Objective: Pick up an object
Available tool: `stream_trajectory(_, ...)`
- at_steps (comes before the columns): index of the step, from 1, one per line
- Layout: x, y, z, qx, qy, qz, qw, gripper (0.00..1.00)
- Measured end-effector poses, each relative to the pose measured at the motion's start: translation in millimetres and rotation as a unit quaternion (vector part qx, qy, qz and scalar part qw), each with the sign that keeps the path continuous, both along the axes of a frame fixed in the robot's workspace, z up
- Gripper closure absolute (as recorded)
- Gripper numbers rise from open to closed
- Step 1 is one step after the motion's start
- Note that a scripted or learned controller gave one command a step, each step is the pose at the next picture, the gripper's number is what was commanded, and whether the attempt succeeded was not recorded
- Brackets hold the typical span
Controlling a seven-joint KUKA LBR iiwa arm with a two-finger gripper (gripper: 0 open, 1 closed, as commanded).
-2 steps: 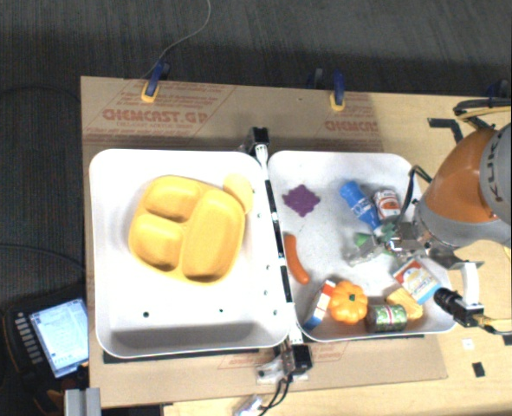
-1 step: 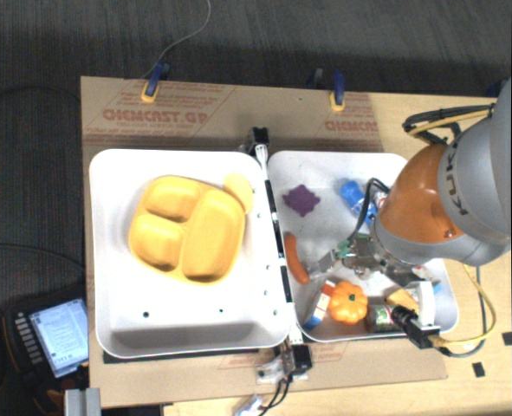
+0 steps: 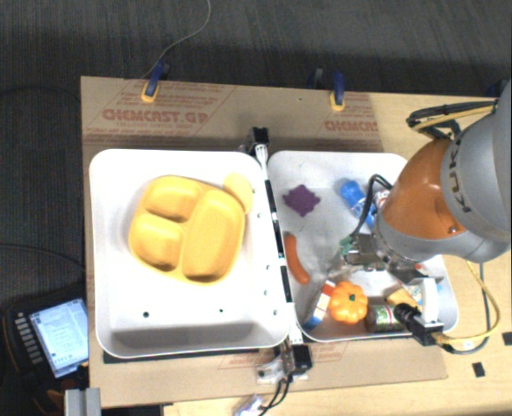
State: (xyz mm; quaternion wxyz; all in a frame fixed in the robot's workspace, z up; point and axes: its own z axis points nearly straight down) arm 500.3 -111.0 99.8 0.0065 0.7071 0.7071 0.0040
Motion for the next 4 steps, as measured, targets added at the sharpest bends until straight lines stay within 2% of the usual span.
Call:
stream_trajectory(1,-12.3,-83.7,-9.7,0.0011,0.002,0.000,1.0000,1.00)
stream_trajectory(2,32.4,8.7,23.0,0.0021,0.007,0.001,1.0000,1.00)
stream_trajectory(3,31.9,7.9,22.8,0.0017,0.008,0.001,1.0000,0.00)
stream_trajectory(4,-12.1,7.8,-10.8,0.0003,0.000,0.000,1.0000,0.00)
